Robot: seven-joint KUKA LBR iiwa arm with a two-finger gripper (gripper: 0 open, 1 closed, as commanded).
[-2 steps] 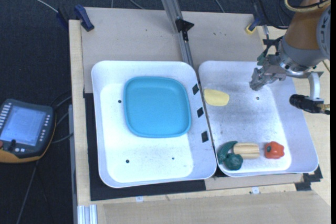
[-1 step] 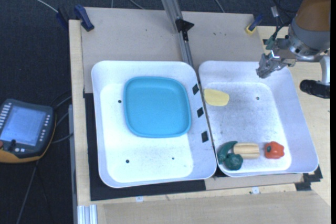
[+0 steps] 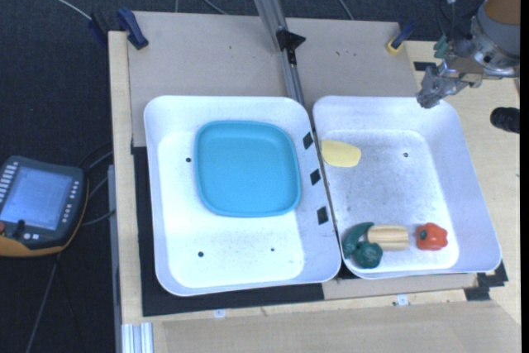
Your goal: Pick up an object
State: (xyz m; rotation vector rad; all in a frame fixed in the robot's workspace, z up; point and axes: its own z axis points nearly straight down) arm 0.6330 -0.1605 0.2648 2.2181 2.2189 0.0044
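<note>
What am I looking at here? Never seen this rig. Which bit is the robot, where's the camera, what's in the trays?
This is one fixed camera above a bench, looking down at a slant. The robot is the grey arm with the orange band entering at the upper right; its gripper hangs over the far right corner of the right bin, with nothing visibly held. I cannot tell how its fingers stand.

Two shallow white bins sit side by side. The left bin holds a blue square plate. The right bin holds toy food: a yellow piece near its left wall, and along the near edge a dark green piece, a tan bread-like stick and a red pepper or tomato.

The handheld screen on the floor at left looks like the arm's control pendant. The job is to pick up one object, not yet done.
</note>
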